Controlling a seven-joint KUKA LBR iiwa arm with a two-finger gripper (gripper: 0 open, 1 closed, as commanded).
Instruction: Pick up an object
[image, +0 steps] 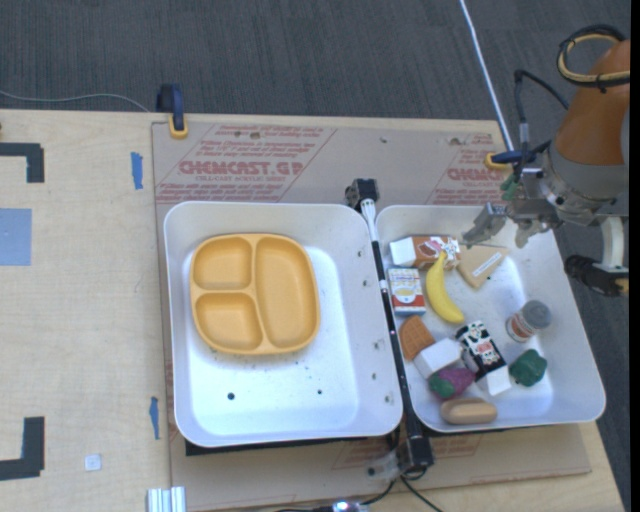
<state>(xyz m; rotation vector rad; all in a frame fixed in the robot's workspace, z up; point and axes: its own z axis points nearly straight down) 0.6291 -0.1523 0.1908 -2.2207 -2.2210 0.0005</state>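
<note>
Cardboard sheet (250, 165) under bins reads "CHEMCAST GP".

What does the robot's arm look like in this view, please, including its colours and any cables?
The arm is grey with a broad orange band above the wrist. Thin black cables loop around its upper part, and a yellow ring sits near the top. Its pincer is dark grey metal with a small blue and yellow fitting beside it.
</note>
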